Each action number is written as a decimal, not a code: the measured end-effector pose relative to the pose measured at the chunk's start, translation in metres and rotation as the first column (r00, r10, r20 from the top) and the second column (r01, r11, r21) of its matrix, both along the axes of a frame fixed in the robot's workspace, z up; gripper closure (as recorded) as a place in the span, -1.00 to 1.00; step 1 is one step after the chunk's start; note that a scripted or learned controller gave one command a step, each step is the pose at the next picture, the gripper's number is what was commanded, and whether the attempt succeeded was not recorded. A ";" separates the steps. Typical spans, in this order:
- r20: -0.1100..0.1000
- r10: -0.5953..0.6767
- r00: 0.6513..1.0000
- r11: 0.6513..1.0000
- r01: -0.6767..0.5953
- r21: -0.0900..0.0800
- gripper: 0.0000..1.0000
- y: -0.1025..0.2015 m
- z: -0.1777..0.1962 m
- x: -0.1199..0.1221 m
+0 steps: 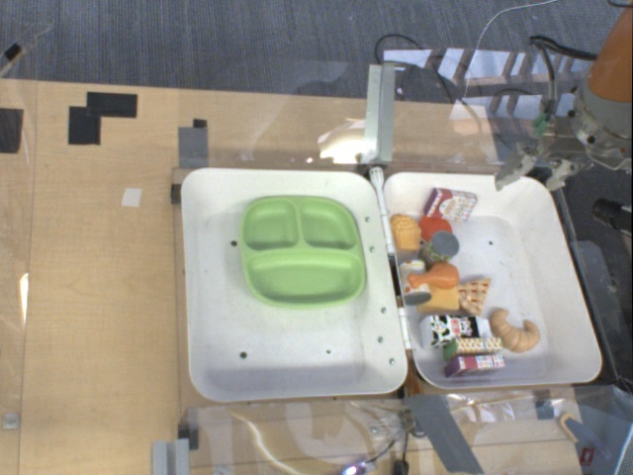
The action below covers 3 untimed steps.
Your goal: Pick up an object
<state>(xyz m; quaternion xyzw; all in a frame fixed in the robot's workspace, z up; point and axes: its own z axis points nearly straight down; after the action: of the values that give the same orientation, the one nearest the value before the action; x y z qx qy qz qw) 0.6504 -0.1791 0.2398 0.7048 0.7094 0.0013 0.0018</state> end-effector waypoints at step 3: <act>0.010 0.091 0.996 0.996 -0.091 0.000 1.00 0.075 -0.139 -0.003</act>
<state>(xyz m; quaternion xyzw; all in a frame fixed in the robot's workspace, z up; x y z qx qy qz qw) 0.6475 -0.1040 0.1009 0.6716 0.7409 0.0047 0.0052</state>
